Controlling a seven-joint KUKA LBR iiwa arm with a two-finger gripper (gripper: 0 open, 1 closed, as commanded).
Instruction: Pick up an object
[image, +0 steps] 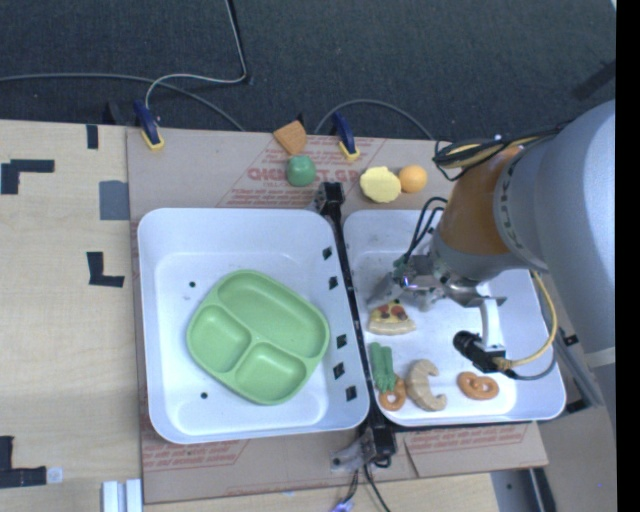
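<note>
Green divided plate (258, 336) alone in left bin (160, 260)

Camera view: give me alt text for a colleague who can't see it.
The grey arm's gripper hangs low in the right white bin, just above a toy pizza slice, with other small toy foods nearer the front. The left white bin holds a green divided plate.

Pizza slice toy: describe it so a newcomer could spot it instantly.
Look in the right bin, near its left wall, just below the gripper. The pizza slice lies there, a yellow wedge with red spots, unlike the green bean and pretzels nearer the front.
</note>
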